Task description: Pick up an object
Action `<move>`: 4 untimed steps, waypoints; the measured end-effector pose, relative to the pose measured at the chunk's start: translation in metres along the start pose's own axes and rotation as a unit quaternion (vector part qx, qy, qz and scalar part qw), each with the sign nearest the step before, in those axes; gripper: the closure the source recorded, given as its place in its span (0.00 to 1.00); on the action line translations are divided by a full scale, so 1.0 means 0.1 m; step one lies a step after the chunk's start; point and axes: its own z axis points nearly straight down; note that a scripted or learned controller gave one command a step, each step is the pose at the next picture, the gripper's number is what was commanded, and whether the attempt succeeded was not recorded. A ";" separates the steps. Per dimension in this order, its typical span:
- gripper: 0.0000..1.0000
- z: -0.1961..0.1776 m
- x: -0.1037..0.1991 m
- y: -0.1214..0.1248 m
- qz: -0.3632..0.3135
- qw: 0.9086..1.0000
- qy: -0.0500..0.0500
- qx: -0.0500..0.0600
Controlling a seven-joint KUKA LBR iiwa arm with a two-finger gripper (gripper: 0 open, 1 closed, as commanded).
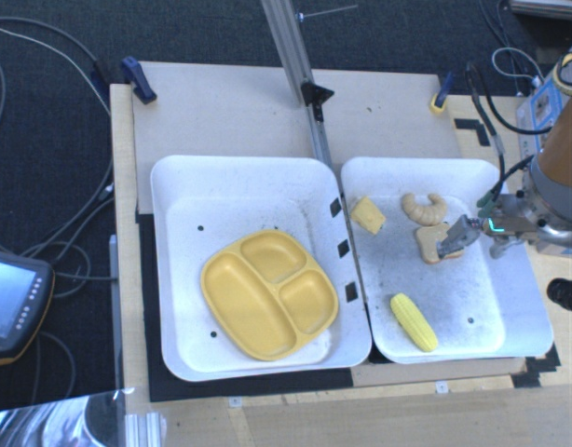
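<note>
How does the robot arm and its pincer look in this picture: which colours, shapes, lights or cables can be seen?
The arm is grey with an orange band above the wrist. Its wrist section is silver-grey metal and carries a small green light. Dark cables run along it. The pincer is dark grey, with two short fingers.

The arm is being extended in from the right, its gripper being held low and pointed leftward

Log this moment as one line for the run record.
gripper: low in right bin, at tan block | grasp: cannot tell | also in bin: yellow wedge, curved tan piece, corn cob | left bin: yellow divided plate
</note>
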 end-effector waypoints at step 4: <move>1.00 1.43 0.00 -0.07 0.000 1.000 0.000 0.000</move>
